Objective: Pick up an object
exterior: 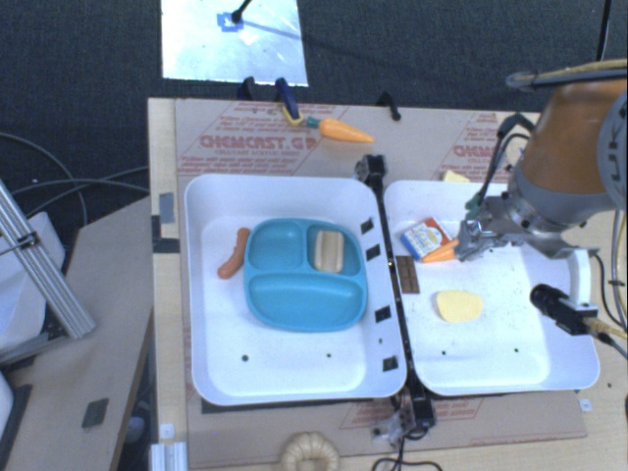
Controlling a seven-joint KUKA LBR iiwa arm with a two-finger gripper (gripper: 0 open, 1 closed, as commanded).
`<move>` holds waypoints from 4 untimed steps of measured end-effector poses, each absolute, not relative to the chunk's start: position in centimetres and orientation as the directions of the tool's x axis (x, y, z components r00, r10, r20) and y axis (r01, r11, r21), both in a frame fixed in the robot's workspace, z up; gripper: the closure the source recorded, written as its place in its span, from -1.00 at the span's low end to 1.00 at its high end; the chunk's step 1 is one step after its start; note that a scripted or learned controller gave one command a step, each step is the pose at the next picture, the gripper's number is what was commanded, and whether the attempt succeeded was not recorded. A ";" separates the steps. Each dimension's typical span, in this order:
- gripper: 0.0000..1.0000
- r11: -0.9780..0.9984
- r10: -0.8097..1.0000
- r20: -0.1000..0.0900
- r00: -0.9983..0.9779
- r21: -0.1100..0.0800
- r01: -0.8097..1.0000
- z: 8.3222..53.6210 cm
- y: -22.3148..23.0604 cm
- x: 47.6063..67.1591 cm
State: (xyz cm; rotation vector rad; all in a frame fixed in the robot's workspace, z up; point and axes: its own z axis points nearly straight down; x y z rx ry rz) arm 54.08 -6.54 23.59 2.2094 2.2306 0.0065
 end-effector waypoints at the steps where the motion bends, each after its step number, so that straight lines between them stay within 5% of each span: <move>1: 1.00 0.010 1.000 0.001 -0.010 0.003 1.000 22.5 -1.9 55.8; 3: 1.00 0.009 1.000 0.002 -0.009 0.003 1.000 21.5 7.8 60.7; 4: 1.00 0.006 1.000 0.001 -0.006 0.003 1.000 22.6 8.8 60.8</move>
